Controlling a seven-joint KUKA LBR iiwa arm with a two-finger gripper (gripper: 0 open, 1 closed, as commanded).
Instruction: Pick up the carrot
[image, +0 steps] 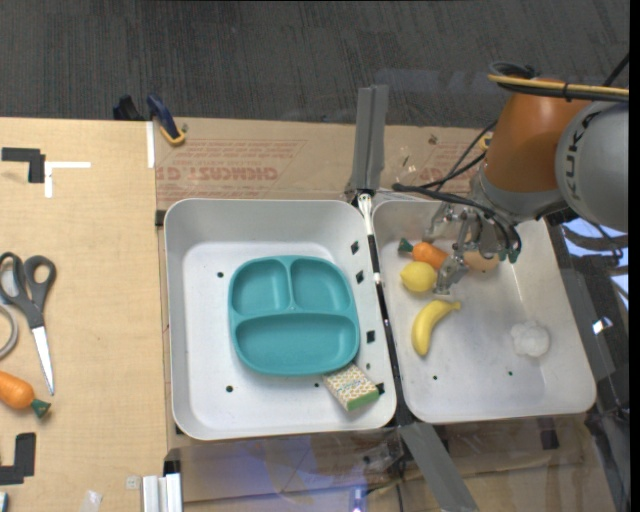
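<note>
A small orange carrot (425, 253) with a green tip lies in the right bin (560, 390), near its back left corner, touching a yellow lemon (418, 277). My gripper (462, 262) hangs low just to the right of the carrot, close beside it. A pale peach-coloured object (482, 263) sits right under the gripper's right side. A second carrot-like orange piece (14, 390) lies on the wooden bench at the far left.
A banana (430, 322) lies in front of the lemon, and a whitish lump (530, 340) sits right of it. The left bin (190, 330) holds a teal divided plate (293, 315) and a sponge (352, 388). Scissors (30, 310) rest on the bench.
</note>
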